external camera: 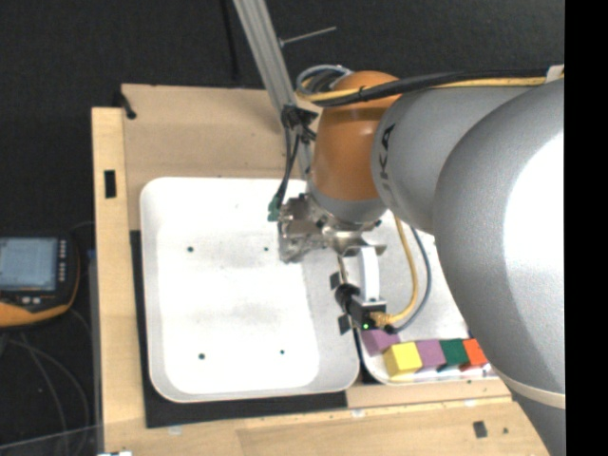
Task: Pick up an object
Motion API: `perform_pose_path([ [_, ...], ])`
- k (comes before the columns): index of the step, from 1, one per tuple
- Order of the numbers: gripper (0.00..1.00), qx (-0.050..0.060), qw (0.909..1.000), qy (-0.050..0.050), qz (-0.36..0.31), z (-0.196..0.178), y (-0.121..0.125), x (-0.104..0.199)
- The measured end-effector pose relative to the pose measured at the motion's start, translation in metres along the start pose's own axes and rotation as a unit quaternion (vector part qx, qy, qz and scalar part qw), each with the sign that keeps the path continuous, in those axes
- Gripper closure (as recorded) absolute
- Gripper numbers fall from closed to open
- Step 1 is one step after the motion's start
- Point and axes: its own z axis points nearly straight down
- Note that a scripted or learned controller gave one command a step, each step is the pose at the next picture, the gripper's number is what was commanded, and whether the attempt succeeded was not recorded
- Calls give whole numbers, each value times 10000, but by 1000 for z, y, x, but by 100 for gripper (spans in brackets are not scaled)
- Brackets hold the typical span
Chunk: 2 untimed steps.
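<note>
Along the near rim of the right bin (418,378), four small cubes sit in a touching row: yellow block (403,357), purple block (429,352), green block (453,351), orange block (473,352). Beside it is the left bin (237,302), smooth white, shallow and round-cornered. Farther back, the metal gripper (293,236) hangs over the left bin's right edge, apart from the blocks. I cannot tell whether it is open or closed. The glossy grey arm (494,207) covers most of the right bin.

You are looking at robotics lab. Grey industrial arm (494,198) reaching in from right over plywood bench (190,141). Shallow white bin (150,283) sitting mid-frame. Aluminium rail (261,41) rising at top centre. Screened handheld controller (33,272) lying at left edge; cables (43,373) trailing lower left against black surround (95,27).
</note>
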Motion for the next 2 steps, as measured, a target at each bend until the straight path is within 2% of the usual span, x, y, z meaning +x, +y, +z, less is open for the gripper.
perform_pose_path([
  [1, 100, -16, 10000, -29, 71, -21, 29, -79],
  [2, 100, 4, 10000, -5, 1, 2, 37, -1],
])
